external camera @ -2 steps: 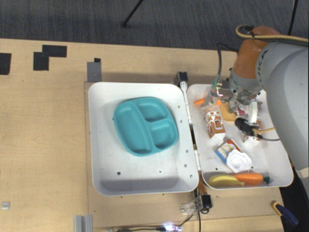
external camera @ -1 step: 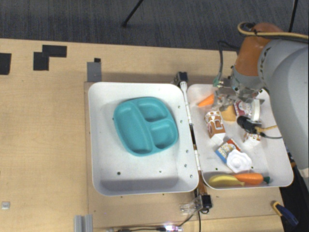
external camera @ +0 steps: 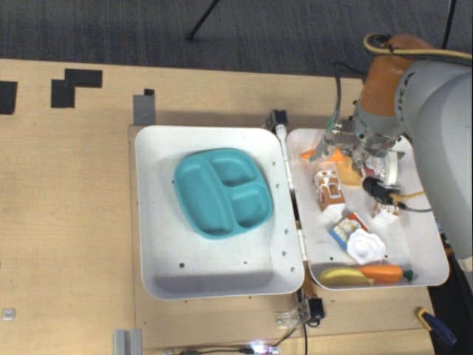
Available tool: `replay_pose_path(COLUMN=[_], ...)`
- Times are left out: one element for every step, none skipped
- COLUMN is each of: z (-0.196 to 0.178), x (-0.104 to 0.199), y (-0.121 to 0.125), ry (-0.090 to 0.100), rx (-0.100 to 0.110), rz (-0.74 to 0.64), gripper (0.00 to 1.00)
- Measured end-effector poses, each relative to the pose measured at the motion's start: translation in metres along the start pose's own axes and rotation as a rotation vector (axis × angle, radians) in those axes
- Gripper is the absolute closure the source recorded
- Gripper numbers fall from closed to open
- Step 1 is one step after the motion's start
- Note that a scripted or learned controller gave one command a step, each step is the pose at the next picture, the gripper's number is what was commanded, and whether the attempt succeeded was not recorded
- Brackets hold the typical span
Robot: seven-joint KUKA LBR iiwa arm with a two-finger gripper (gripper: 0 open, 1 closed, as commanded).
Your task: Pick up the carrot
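The carrot (external camera: pixel 382 274), orange with a small green end, lies along the near wall of the right bin (external camera: pixel 431 251). It rests just right of a yellow banana (external camera: pixel 346 276). My gripper (external camera: pixel 344 149) hangs low over the far end of the same bin, well away from the carrot. It sits above some small orange pieces (external camera: pixel 347 173). The wrist and the grey arm hide what lies directly under it.
Between gripper and carrot lie a brown and white carton (external camera: pixel 327 189), a blue and white packet (external camera: pixel 343 228) and a white crumpled item (external camera: pixel 366 246). A teal divided plate (external camera: pixel 222 192) sits in the left bin (external camera: pixel 159 257). The grey arm overhangs the right bin's right side.
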State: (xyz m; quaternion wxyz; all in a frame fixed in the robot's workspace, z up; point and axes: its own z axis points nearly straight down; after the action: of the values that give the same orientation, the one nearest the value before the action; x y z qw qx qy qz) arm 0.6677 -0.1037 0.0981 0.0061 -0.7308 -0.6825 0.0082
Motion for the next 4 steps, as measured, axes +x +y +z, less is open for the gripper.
replay_pose_path(z=[0.012,0.014,0.001,0.001], x=[-0.001,-0.025,-0.027,-0.026], y=[-0.001,0.001,0.001,0.001], ry=[0.003,0.005,-0.004,-0.003], rx=[0.002,-0.002,0.004,0.002], rz=[0.058,0.100,0.091,0.090], gripper=[0.00,0.00,1.00,0.00])
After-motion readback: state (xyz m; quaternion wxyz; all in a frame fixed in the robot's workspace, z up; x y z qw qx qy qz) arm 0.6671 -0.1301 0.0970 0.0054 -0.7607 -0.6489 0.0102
